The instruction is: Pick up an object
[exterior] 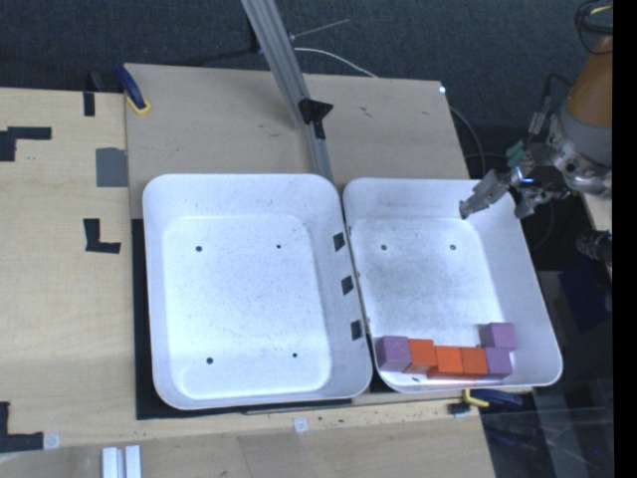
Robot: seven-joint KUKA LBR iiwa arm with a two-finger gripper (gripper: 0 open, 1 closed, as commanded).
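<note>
The jaws point(485, 195) hover over the right bin's point(518, 267) far right corner; whether they are released or clenched, I cannot tell. Purple and orange blocks point(448, 355) line that bin's near wall. The left bin point(239, 192) sits beside it on a wooden tabletop point(60, 267) over dark carpet point(418, 18).

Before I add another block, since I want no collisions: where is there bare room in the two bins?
The left bin shows bare floor wall to wall. The right bin is bare from its far wall down to the near edge, where purple and orange blocks crowd together. The gripper hangs over its far right corner.
</note>
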